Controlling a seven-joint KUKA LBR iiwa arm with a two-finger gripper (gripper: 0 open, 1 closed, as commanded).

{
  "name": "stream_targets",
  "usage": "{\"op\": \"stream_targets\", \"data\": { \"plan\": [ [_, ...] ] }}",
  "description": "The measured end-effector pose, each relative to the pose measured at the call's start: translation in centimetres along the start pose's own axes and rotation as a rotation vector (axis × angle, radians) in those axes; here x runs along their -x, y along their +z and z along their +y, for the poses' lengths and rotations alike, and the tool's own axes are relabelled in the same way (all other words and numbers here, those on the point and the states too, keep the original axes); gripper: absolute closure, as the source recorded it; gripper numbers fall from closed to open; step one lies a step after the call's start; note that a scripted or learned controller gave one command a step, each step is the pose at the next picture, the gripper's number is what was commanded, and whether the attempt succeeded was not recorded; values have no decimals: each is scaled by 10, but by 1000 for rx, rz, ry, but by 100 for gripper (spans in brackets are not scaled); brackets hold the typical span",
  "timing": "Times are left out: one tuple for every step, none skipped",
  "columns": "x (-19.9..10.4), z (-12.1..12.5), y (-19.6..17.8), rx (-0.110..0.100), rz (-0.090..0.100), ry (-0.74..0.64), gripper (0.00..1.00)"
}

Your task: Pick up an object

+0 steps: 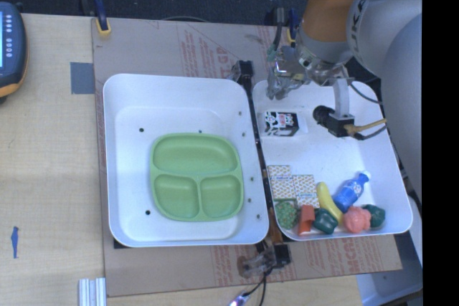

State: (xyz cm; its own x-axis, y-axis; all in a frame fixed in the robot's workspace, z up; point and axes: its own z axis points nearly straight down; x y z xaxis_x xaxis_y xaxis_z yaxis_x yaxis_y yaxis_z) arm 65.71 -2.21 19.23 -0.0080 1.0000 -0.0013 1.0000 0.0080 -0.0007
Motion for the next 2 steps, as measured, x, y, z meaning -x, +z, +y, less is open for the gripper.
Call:
{"op": "stream_targets", "data": {
  "plan": [
    [60, -70, -52, -5, 1, 10, 100],
    [6, -15, -21, 2, -1, 2, 100]
  ]
}}
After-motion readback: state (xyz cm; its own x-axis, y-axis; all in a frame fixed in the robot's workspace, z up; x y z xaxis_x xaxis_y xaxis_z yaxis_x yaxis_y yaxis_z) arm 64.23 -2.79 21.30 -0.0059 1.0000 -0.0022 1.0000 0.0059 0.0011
